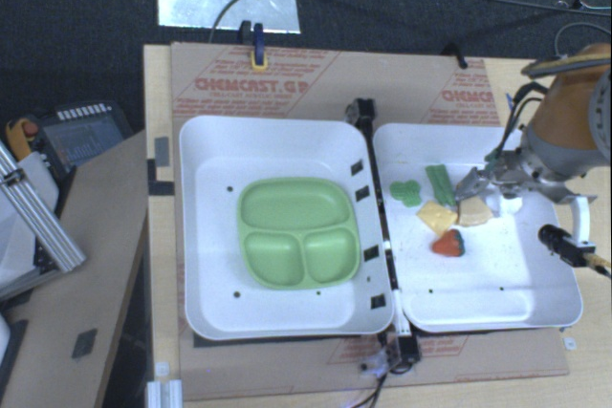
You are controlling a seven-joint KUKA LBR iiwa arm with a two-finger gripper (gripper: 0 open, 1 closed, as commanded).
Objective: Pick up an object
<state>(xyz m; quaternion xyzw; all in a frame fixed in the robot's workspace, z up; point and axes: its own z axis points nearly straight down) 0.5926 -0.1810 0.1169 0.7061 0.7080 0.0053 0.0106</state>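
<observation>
Hand (475, 196) low over tan food piece (474, 214), right bin (497, 301)

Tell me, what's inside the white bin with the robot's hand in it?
The right bin holds a green leafy piece, a green stick, a yellow piece, a tan piece and a red piece. The gripper covers whatever is beneath it.
</observation>
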